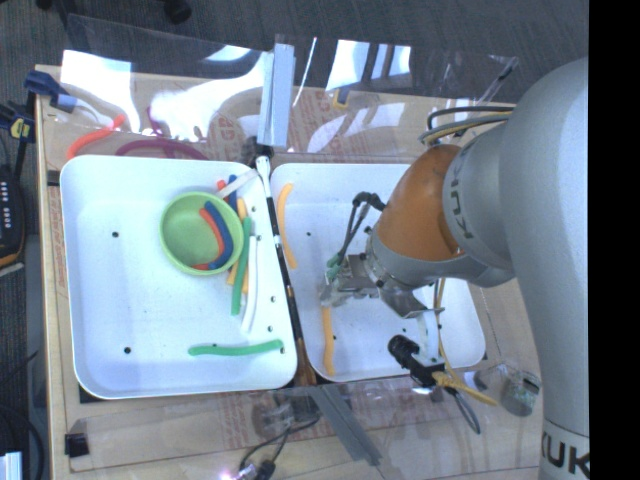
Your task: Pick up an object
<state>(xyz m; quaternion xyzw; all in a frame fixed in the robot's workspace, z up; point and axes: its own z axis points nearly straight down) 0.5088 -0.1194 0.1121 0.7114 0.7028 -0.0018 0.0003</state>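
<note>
Fingers' state could not be told as the gripper (338,286) hung over the right bin (310,363), where the thin orange stick (327,340) could slip away.

Grey arm (520,198) over the right bin (310,363), claw (335,288) low beside an orange stick (328,340).

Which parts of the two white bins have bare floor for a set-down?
Left bin: bare floor left of the green bowl and above the green strip. Crowded along its right wall with coloured sticks. Right bin: the grey-and-orange arm covers most of it.
</note>
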